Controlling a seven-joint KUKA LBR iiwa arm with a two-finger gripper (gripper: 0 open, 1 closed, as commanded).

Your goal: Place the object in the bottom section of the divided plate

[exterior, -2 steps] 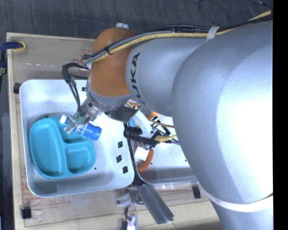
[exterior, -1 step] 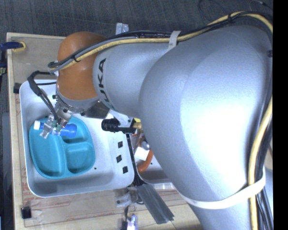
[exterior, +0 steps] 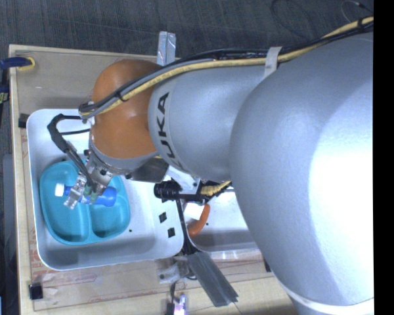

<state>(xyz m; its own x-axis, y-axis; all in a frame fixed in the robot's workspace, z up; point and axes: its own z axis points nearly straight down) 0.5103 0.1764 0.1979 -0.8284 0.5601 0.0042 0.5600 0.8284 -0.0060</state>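
Note:
A blue divided plate (exterior: 60, 216) lies in the left white bin (exterior: 65, 258), with a ridge splitting its lower half into two sections. My gripper (exterior: 83, 191) hangs low over the plate's middle, reached down from the orange-banded wrist (exterior: 121, 113). A small darker blue object (exterior: 106, 198) sits right beside the gripper's tip, above the plate's right side. I cannot make out whether it is held or resting on the plate. The arm hides the plate's upper right part.
The big grey arm covers most of the right bin (exterior: 223, 241). An orange item (exterior: 198, 223) peeks out at that bin's left edge. A black cable (exterior: 59, 133) loops over the left bin's upper part. The wooden bench (exterior: 26, 77) surrounds the bins.

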